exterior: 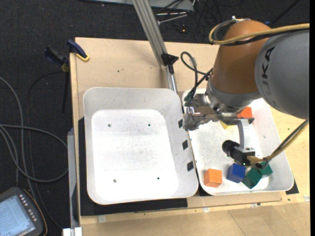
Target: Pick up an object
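In the right bin [278, 146], several small blocks lie near the front edge: an orange cube [213, 177], a blue cube [236, 173] and a green block [256, 175] touching the blue one. A red-orange piece [245, 113] and a bit of yellow [227, 125] peek out from under the arm near the bin's middle. My gripper [193, 116] hangs low over the right bin's far left corner, close to the rim between the bins. The big grey and orange wrist hides most of it. No block can be seen between its fingers.
The left bin [98, 102] sits beside the right one, with small black tabs [186, 144] along the shared rim. A slanted metal pole [152, 31] rises behind the bins. A blue and yellow clamp [74, 50] grips the bench's far left corner.
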